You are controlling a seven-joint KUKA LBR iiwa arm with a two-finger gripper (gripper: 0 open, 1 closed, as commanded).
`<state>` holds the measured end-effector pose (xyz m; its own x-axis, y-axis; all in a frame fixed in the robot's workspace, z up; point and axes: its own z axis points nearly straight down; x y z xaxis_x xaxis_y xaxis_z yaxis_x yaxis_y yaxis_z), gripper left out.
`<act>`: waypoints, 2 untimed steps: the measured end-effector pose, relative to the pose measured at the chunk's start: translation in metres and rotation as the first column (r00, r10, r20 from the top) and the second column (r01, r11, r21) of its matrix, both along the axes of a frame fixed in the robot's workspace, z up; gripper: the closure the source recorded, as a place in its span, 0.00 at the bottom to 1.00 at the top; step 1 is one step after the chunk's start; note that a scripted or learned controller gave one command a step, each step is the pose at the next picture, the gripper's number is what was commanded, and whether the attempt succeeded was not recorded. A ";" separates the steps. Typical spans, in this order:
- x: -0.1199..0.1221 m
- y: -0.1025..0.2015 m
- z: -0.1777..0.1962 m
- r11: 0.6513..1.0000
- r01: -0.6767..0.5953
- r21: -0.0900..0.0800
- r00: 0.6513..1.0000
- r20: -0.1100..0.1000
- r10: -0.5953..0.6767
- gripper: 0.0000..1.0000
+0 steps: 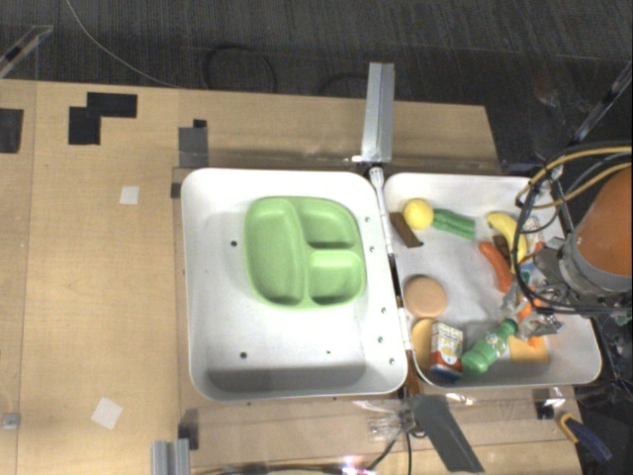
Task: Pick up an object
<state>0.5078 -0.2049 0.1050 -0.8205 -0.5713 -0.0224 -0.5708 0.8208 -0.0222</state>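
The left bin (203, 295) holds a green divided tray (302, 249). In the right bin (465, 191) lie a yellow lemon (417, 214), a tan round disc (426, 295), a small carton (446, 345), a green bottle (487, 350), a carrot (495, 261) and a banana (504, 228). The gripper (529, 310) hangs low at that bin's right side, near the bottle and carrot; whether it is wide or narrow I cannot tell. It looks like the reaching step: next it must settle on one item and close.

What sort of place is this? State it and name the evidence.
Probably a robotics lab test bench: two shallow white bins on a wooden bench, a green divided plastic tray, and the grey robot arm above toy food.
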 end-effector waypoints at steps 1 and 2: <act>0.071 0.030 0.104 1.000 0.021 0.004 1.000 -0.012 -0.021 1.00; 0.069 0.028 0.101 1.000 0.024 0.006 1.000 -0.020 -0.024 0.00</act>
